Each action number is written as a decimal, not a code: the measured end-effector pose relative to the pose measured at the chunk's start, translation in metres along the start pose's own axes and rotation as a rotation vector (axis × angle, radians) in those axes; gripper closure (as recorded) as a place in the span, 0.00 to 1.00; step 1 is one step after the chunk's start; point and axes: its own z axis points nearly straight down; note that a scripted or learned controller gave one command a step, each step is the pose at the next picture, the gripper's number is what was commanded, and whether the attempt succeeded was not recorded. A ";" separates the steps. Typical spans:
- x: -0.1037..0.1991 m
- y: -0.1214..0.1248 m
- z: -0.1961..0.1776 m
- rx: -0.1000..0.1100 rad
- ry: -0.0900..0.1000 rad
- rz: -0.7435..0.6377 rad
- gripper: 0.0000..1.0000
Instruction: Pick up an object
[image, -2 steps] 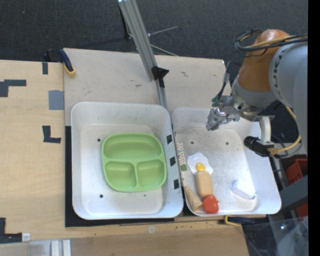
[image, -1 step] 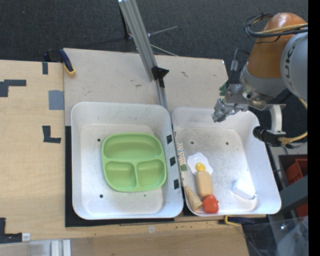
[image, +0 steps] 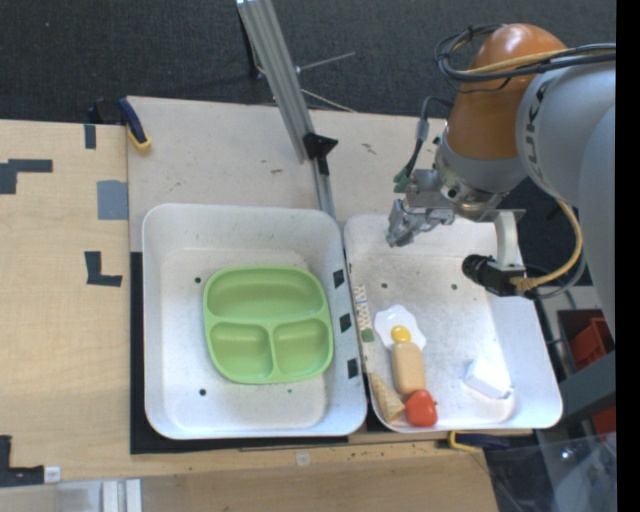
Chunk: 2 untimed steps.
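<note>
My gripper (image: 400, 232) hangs over the far left corner of the right bin (image: 520, 330), above the bin floor, with nothing seen between its fingers. In that bin's near left part lie a fried-egg toy (image: 399, 327), a tan bread-roll shape (image: 407, 366), a red tomato (image: 421, 408) and a brown cone-like piece (image: 388, 398). A small white block (image: 487, 380) rests near the bin's near right corner. All of these objects lie well below and in front of the gripper.
The left bin (image: 170, 300) holds a green divided plate (image: 268, 323). A metal pole (image: 285, 85) slants down to the divider between the bins. A black cable connector (image: 488, 272) sits over the right bin's far right side.
</note>
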 end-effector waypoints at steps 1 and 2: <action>0.045 0.009 0.014 0.001 -0.001 0.001 1.00; 0.100 0.023 0.026 0.000 -0.001 0.000 1.00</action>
